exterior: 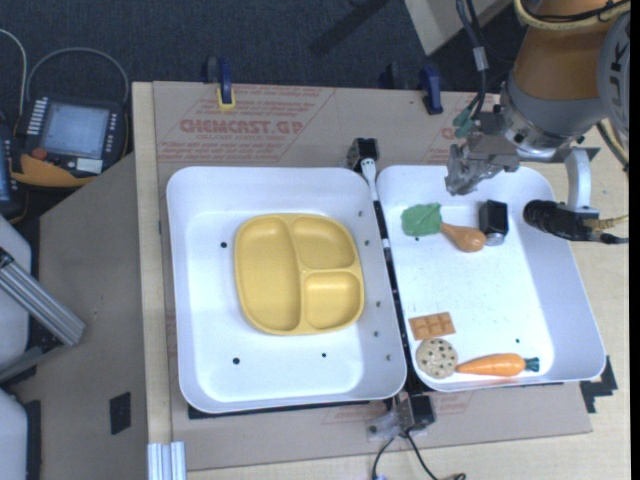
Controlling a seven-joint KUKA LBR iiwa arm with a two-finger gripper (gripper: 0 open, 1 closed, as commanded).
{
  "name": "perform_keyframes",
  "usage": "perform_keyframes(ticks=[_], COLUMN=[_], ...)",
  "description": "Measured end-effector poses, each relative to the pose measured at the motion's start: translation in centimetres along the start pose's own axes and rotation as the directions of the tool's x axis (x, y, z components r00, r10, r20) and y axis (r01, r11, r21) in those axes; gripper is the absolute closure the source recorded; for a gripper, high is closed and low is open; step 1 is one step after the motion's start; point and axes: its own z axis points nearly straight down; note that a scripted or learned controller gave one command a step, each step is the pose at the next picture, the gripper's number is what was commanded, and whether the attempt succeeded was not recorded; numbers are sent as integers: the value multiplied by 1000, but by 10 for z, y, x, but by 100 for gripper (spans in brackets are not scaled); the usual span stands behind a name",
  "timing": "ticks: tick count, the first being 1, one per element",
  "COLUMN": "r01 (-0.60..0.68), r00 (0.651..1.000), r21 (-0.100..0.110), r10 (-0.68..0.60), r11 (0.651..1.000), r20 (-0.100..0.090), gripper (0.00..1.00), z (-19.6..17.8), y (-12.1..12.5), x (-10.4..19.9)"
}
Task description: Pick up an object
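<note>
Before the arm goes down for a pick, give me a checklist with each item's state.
1. Gripper over the right bin: ok, above its far edge.
2. Nothing held: cannot tell.
3. Items within the bin: ok; green piece, drumstick, black block, cracker, cookie, carrot.
4. Target spaced from its neighbours: not ok; drumstick touches the block.
5. Yellow tray out of the way: ok, left bin.

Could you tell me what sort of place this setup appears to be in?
Most likely a robotics lab: a grey arm reaches over two white bins of toy food on a clamped board, with a teach pendant beside it.
</note>
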Motion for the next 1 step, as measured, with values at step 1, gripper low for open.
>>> perform_keyframes(ticks=[1], r01=[0], r00=[1000], r21=[5], r10=[0], r11=[1000], r20=[-1], gripper=[100], z=[21], y=[4], x=[52])
